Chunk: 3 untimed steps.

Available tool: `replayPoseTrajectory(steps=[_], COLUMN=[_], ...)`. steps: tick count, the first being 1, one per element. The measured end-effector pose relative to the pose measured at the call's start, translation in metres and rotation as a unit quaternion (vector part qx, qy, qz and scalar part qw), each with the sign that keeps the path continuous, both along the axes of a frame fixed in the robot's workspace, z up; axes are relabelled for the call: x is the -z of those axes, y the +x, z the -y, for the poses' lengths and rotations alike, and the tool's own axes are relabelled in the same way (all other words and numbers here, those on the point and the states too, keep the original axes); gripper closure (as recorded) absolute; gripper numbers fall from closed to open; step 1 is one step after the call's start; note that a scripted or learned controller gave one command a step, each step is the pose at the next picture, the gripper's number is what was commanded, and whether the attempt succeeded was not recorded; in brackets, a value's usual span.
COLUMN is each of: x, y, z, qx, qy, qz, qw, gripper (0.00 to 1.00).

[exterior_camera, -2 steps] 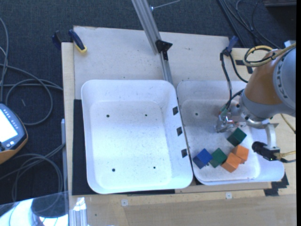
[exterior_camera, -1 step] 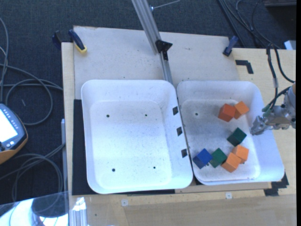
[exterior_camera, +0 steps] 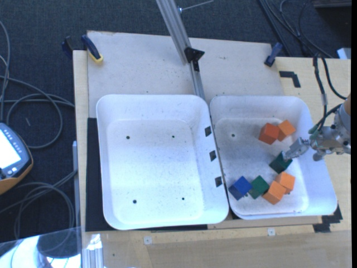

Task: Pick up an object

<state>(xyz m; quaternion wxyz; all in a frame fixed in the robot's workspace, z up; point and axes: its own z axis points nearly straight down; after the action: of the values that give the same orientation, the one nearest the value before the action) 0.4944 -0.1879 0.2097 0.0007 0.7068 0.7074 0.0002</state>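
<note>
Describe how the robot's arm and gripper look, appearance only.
At the view's right edge, above the right bin, the wrist is a silvery-grey metal block with a little orange above it. A dark cable hangs along it, with a small green spot beside it. The gripper is slim, pale grey metal tapering toward the blocks.

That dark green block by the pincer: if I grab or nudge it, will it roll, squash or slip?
The dark green block looks like a small, flat-faced cube, so it should slide or tip rather than roll. It seems rigid, probably painted wood, so squashing is unlikely. It sits tilted beside the pincer, so a pinch on its corners may twist it free across the smooth right bin.
</note>
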Motion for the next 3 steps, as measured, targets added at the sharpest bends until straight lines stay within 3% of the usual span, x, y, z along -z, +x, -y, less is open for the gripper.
replayPoseTrajectory(steps=[1,2,3], x=[0.093,0.100,0.100], y=[0.049,0.025,0.076], z=[-0.037,-0.040,-0.086], qx=[0.000,0.000,-0.001], qy=[-0.0020,-0.0062,-0.0053], qz=[0.007,0.017,0.013], qw=[1.0000,0.9998,0.9999], gripper=[0.00,0.00,0.00])
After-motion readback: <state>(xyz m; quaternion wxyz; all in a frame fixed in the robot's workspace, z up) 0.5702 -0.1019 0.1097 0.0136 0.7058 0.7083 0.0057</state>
